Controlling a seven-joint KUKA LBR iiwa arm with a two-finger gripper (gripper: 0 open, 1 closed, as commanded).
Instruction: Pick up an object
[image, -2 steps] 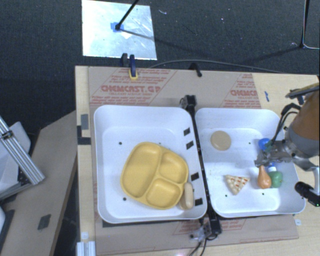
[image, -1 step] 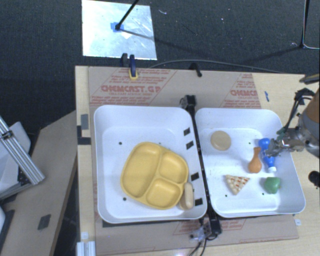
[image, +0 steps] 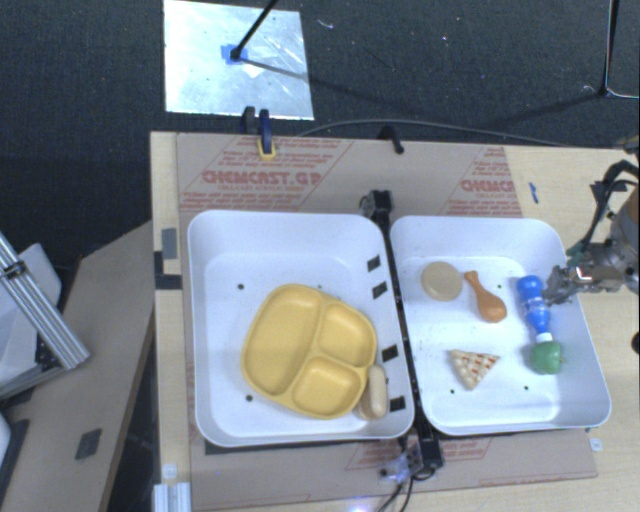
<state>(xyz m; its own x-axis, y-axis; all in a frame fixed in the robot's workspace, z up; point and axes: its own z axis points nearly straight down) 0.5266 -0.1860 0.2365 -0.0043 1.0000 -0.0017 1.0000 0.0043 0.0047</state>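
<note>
The right bin (image: 470, 415) holds a round tan cookie (image: 440, 281), an orange drumstick (image: 485, 297), a blue-and-white bottle (image: 534, 305), a green ball (image: 546, 356) and a pizza slice (image: 472, 366). My gripper (image: 572, 278) comes in over the bin's right rim, just right of the blue bottle's top end. Nothing shows between its fingers.
The left bin (image: 220, 300) carries a yellow divided tray (image: 308, 349) with a beige bread roll (image: 375, 391) at its lower right corner. A black clip strip (image: 392, 300) runs between the bins. Cables and arm parts sit at the right edge.
</note>
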